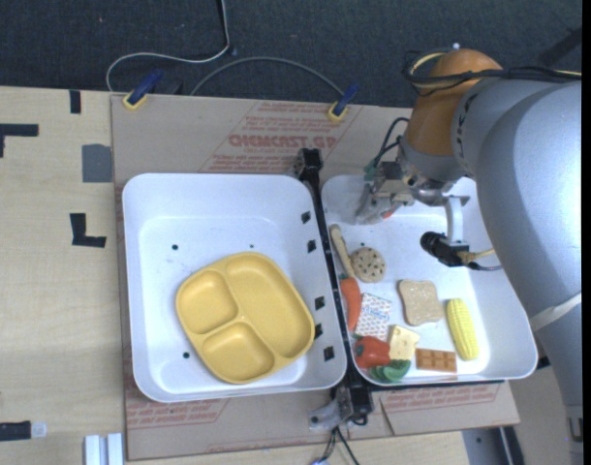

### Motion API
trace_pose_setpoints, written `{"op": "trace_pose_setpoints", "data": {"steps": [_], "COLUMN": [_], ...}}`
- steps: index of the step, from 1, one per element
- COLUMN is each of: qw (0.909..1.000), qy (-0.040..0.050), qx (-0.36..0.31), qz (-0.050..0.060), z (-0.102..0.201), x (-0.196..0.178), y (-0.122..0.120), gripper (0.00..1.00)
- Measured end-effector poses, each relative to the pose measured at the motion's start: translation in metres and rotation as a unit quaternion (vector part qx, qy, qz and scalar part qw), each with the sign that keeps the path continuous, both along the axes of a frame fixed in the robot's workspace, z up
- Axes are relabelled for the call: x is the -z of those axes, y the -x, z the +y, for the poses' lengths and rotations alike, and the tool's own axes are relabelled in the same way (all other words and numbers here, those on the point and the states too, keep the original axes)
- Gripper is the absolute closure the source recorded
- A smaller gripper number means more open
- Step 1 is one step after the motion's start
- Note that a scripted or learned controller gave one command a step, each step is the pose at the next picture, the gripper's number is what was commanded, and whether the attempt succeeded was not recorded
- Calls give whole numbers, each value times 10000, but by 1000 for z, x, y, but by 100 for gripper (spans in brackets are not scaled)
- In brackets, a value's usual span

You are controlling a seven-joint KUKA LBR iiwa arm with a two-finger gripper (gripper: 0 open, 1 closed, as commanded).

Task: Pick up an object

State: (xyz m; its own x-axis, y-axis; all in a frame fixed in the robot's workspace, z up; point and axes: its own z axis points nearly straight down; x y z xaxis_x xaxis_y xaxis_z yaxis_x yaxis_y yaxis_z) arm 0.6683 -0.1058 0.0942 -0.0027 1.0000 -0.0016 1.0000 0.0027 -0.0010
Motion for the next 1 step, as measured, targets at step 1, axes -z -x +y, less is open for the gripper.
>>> {"op": "trace_pose_setpoints", "data": {"steps": [1], "qw": [10000], "qy": [8], "qx": [0], "qz": [1], "z": [0], "x": [0], "y": [0], "gripper": [0]}}
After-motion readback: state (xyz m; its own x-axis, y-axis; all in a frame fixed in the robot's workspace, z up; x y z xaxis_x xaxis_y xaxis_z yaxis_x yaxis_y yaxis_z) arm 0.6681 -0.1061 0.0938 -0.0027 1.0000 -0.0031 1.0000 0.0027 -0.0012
